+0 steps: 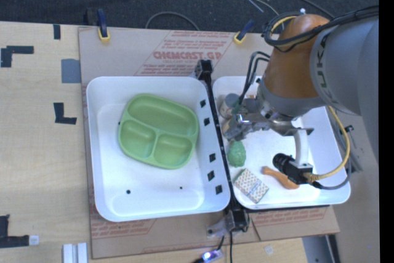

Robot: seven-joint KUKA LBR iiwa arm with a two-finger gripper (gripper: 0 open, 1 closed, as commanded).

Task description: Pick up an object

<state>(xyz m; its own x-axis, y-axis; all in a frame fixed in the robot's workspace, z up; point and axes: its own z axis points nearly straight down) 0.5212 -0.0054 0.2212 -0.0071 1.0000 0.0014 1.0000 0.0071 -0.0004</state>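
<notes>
My gripper (236, 126) is down at the left side of the right bin (332, 197), close to the divider between the bins. Just below it lies a green fuzzy lump (236, 153), touching or nearly touching the gripper's tip. A white block with a dotted pattern (251, 185) lies near the bin's front left corner. To its right an orange carrot-like piece (278, 176) rests on the bin floor. The arm's grey and orange wrist (295, 74) covers the back of the right bin.
The left bin (104, 194) holds a green divided plate (159, 130), set toward its back. A black divider rail (212, 145) runs between the bins. Blue and yellow clamps (102, 28) hold the brown board at the back.
</notes>
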